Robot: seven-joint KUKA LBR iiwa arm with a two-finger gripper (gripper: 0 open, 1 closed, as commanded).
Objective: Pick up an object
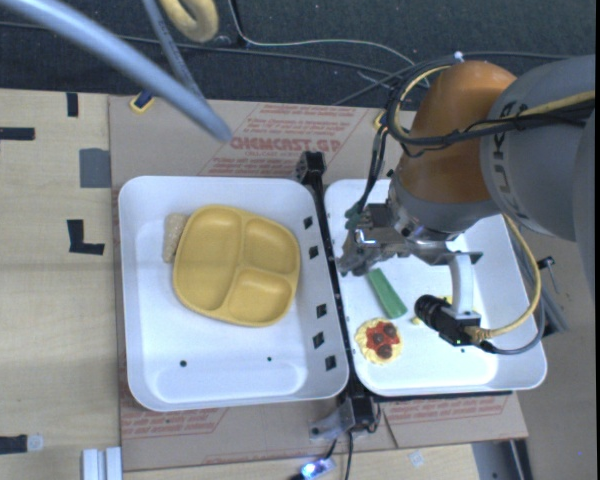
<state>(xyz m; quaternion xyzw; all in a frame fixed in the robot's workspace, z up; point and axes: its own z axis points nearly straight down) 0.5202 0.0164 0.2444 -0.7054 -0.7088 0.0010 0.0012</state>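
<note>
Wooden table (40,298) carries two white bins under cardboard. Nearest in the right bin (510,368) lies a small round pizza toy (379,339), yellow with red topping. Just beyond it a smooth green stick (386,292) lies flat, its long axis running near-right to far-left, its far end touching the pincer (358,253); whether the pincer is wide or narrow cannot be told. In the left bin (150,358) sits a yellow divided plate (236,265).
</note>
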